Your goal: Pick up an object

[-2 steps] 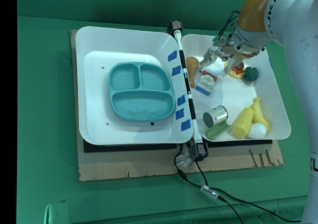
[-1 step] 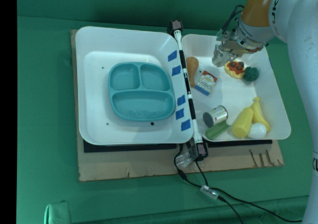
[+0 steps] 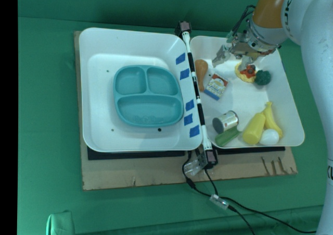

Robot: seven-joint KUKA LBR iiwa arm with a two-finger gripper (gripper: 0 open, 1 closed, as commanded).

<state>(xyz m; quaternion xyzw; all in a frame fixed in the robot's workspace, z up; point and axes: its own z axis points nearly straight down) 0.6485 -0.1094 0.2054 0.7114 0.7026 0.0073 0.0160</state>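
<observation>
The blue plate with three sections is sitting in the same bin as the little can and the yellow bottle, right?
Not quite. The blue plate with three sections is in the left bin, by itself. The little can and the yellow bottle are in the right bin, with the other toy food. The camera view shows the divider with blue tape between the two bins.

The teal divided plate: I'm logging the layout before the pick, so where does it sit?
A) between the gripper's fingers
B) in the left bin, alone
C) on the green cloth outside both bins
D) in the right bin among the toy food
B: the teal divided plate lies flat in the left bin, while the toy food sits in the right bin.
</observation>
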